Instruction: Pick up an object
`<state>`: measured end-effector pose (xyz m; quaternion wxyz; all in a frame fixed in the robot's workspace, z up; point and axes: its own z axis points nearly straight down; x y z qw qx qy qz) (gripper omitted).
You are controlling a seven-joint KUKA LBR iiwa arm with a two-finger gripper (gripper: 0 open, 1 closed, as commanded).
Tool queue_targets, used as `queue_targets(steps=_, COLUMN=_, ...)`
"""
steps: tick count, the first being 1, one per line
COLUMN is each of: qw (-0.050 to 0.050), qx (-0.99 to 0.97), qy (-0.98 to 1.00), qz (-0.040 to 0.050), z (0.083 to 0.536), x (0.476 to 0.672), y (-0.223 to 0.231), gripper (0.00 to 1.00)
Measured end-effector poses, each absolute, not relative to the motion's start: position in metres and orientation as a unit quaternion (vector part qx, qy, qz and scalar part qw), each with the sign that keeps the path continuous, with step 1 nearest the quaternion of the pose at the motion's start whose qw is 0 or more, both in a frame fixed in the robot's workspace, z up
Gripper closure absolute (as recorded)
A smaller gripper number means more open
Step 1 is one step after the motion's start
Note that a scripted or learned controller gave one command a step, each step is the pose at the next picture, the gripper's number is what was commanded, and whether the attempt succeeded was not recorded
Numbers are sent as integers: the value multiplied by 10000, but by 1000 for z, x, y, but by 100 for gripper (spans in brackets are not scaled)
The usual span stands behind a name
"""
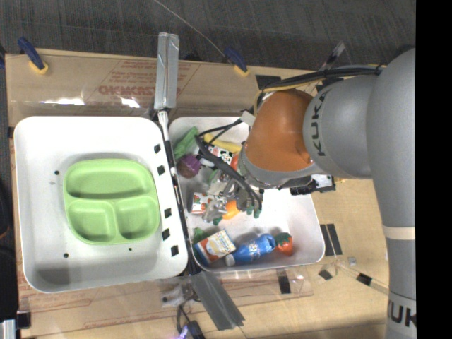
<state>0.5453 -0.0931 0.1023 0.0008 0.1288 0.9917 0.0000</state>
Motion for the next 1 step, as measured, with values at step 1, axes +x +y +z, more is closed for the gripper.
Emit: queue_targets(steps=1, qw=49, qx=1635, qy=9865, qz=0, z=202, x=561, y=-77, gripper=100)
